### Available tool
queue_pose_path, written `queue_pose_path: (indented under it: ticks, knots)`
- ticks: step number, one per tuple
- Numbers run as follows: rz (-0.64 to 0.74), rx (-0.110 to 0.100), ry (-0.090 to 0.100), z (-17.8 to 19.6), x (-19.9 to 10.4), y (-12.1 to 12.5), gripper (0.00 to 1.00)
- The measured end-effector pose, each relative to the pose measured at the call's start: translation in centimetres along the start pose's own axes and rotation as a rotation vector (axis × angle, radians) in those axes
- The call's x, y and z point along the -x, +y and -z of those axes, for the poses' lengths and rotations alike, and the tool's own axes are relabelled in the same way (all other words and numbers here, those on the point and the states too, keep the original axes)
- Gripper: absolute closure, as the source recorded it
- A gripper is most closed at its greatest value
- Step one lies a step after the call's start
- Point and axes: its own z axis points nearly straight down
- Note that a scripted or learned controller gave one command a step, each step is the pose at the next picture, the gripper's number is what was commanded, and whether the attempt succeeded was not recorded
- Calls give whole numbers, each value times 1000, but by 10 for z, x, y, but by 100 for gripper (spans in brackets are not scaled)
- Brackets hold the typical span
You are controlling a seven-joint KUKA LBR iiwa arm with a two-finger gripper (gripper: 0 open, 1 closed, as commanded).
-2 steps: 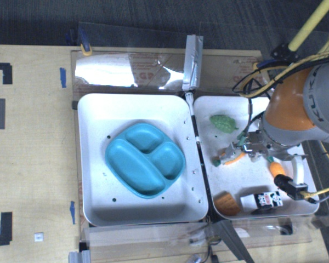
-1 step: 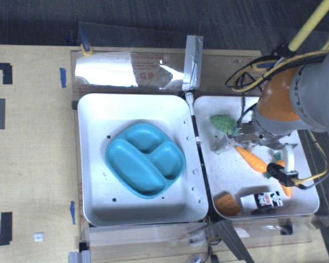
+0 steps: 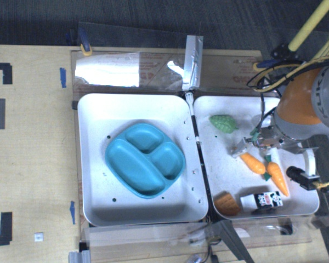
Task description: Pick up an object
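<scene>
End effector: low in right bin, grip state unclear, cannot tell.
Carrots: two, just beside it.
Left bin: holds blue divided tray.

A blue divided plate lies in the left white bin.

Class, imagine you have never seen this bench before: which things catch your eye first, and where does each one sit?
The bright blue divided tray stands out first, lying alone in the left bin. Next come the two orange carrots in the right bin, close under the arm's pincer. A green leafy piece lies toward that bin's far side, and a black-and-white carton near its front edge.
</scene>
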Motion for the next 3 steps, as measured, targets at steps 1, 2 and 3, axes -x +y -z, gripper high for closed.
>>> queue_pose_path:
  ticks: [1,2,3]
  knots:
    - [0,0,0,0,0,0,0]
    - [1,3,-1,10,0,2,100]
    - [-261,-4,2,97,-80,46,100]
